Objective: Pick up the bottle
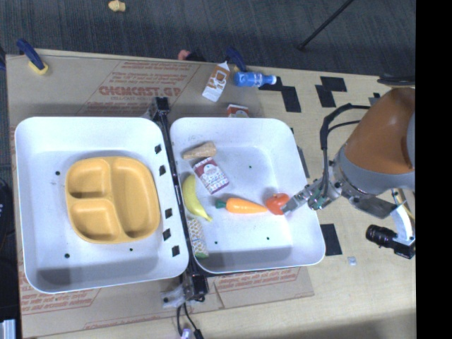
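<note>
A small blue bottle lies on its side on the cardboard behind the right bin, outside both bins. My gripper is low over that bin's right rim, far from the bottle. Its tip is next to a small red-orange piece in the bin, which sits at the thick end of a toy carrot. The grey arm with its orange band comes in from the right.
The right bin also holds a banana, a red-and-white packet and a tan bar. A yellow divided plate lies in the left bin. A small carton lies left of the bottle.
</note>
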Motion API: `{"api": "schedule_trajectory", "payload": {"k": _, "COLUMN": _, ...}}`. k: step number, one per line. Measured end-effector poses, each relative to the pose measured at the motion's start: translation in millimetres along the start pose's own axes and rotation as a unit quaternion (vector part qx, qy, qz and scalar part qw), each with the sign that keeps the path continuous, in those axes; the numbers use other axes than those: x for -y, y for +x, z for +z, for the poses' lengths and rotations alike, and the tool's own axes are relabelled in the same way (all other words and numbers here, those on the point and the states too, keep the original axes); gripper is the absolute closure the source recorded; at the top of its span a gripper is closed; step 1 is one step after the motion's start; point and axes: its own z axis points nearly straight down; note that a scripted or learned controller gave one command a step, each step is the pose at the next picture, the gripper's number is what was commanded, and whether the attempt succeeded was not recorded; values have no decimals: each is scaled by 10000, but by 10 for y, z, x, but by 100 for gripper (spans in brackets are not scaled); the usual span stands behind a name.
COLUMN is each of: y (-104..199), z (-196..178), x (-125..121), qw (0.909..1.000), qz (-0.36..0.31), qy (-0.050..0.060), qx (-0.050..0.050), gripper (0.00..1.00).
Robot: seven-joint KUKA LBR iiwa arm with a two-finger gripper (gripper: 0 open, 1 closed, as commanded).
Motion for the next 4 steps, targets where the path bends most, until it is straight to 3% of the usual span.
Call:
{"api": "schedule_trajectory", "payload": {"k": 1, "y": 0, "z": 18, "x": 0, "qw": 9697, "qz": -2443, "qy": 4, "qx": 1, "gripper": 100}}
{"api": "schedule_trajectory", "payload": {"k": 2, "y": 16, "z": -105, "x": -15, "qw": 9637, "qz": -2670, "qy": -13, "qx": 41, "gripper": 100}}
{"api": "schedule_trajectory", "payload": {"k": 3, "y": 401, "z": -88, "x": -188, "qw": 9464, "qz": -3229, "qy": -4, "qx": 24, "gripper": 100}}
{"api": "schedule_trajectory", "payload": {"k": 4, "y": -5, "z": 282, "x": -3, "qw": 9053, "qz": -4249, "qy": -1, "qx": 23, "gripper": 100}}
